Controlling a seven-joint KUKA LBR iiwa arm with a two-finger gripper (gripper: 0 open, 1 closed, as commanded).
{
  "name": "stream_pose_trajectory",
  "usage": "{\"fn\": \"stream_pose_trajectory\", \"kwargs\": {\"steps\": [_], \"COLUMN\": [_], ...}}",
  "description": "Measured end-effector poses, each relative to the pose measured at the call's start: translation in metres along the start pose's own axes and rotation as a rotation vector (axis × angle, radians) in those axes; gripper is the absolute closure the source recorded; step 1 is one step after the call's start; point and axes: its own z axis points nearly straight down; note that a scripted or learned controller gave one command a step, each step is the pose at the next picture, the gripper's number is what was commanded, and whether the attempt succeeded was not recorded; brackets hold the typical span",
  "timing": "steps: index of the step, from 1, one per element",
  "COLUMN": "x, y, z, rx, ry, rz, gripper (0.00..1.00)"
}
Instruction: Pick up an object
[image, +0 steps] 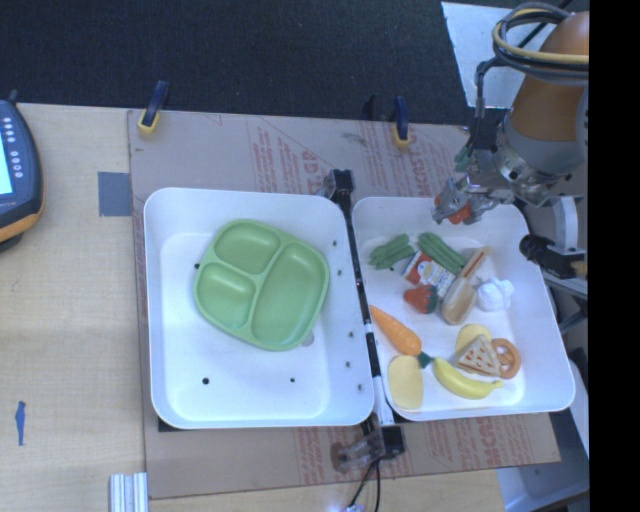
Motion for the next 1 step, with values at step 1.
{"fn": "stream_pose_trajectory", "kwargs": {"steps": [1], "x": [0.0491], "y": [-0.0327], "z": [0.004], "rx": [0.011], "ry": [0.0], "rz": [0.001], "gripper": [1.0]}}
